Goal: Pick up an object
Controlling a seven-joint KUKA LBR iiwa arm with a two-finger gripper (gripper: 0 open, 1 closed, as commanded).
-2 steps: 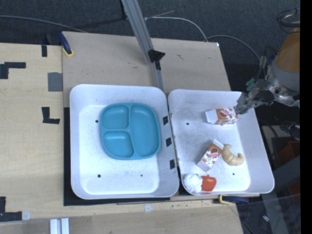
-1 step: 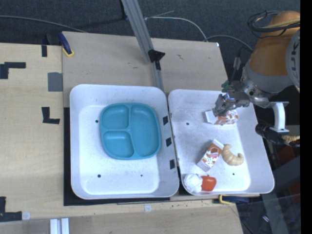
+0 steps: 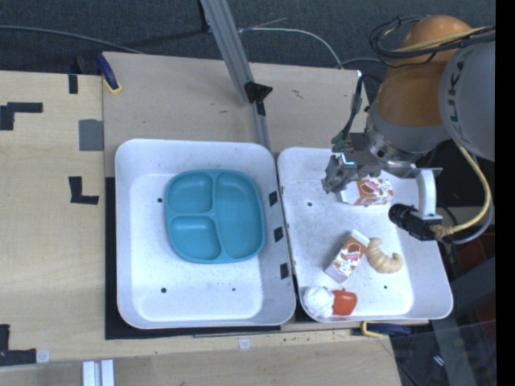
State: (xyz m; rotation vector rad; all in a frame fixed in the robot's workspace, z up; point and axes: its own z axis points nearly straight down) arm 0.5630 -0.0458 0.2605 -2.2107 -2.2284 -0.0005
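My gripper (image 3: 338, 179) hangs over the back part of the right bin (image 3: 310, 219), just left of a red and white packet (image 3: 372, 191). I see nothing between its dark fingers. Nearer the front lie a small red and white carton (image 3: 347, 257) and a tan croissant (image 3: 384, 256) side by side. At the front edge of that bin sit a white ball-like item (image 3: 319, 298) and a red item (image 3: 344, 302), touching each other.
The left bin (image 3: 141, 296) holds a blue divided plate (image 3: 215, 215). A grey metal pole (image 3: 229, 39) slants in from the top to the bins' back edge. The arm's orange band (image 3: 418, 63) looms over the right bin's back right corner.
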